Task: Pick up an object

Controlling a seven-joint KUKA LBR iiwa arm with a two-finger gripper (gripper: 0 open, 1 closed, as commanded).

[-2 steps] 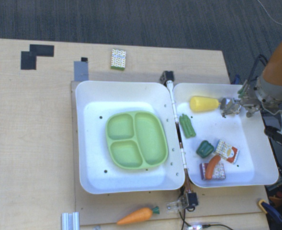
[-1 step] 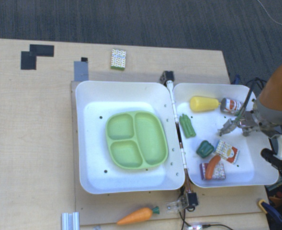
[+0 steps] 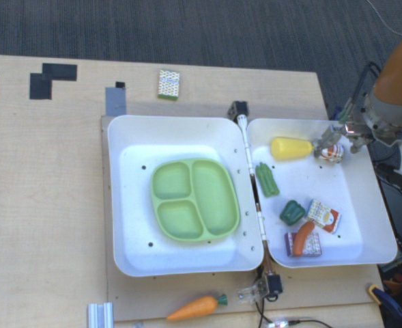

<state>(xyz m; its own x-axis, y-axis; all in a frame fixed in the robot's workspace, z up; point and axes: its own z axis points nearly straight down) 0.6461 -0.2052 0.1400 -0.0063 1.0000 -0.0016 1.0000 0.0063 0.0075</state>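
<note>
**Q:** What does the layout show, from the largest item down?

**A:** A table [image 3: 44, 203] bears two white bins. The left bin [image 3: 129, 183] holds a green divided tray [image 3: 195, 200]. The right bin [image 3: 364, 217] holds the small things: a yellow piece [image 3: 291, 148], a green pod [image 3: 267, 180], a dark green block [image 3: 292, 212], a red-and-white packet [image 3: 323, 216] and an orange sausage [image 3: 302, 238]. A carrot [image 3: 195, 308] lies on the table below the bins.

**Q:** Where is the gripper, and how should the pick go?

**A:** The gripper [image 3: 332, 150] sits at the right bin's upper edge, just right of the yellow piece. A small red-and-white thing [image 3: 332, 154] shows at its tip; whether the fingers are apart or closed on it cannot be told. Judged from this, the nearest candidates are that thing and the yellow piece. A good grasp would centre over one item, keep off the bin wall, and close across its narrow width before lifting straight up.
</note>
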